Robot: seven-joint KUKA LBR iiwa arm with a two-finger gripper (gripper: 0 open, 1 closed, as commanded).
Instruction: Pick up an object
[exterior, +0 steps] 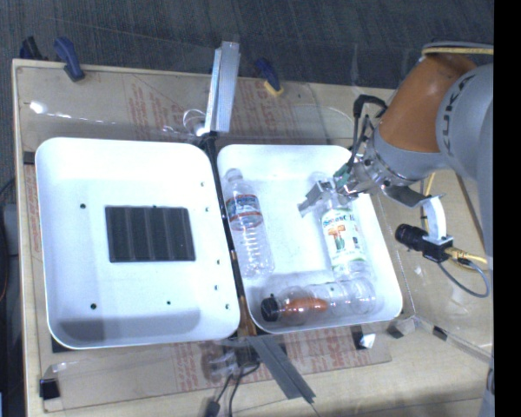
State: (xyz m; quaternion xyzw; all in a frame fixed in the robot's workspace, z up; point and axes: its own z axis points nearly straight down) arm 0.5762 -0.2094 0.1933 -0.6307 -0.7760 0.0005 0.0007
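Three clear plastic bottles lie in the right bin [282,159]. A water bottle with a blue and white label [247,222] lies along the bin's left wall. A bottle with a green and white label [344,240] lies along the right side. A third bottle with a black cap and reddish contents [317,301] lies across the near wall. My gripper [323,195] hangs low over the back of the right bin, right at the top end of the green-labelled bottle. Nothing shows as held in it.
The left bin [69,172] holds a flat black ridged panel [150,233]. A grey metal bar [221,85] stands at the back between the bins. Blue clamps [69,57] grip the bench's far edge. The arm's orange band [425,102] sits over the right bin's far right corner.
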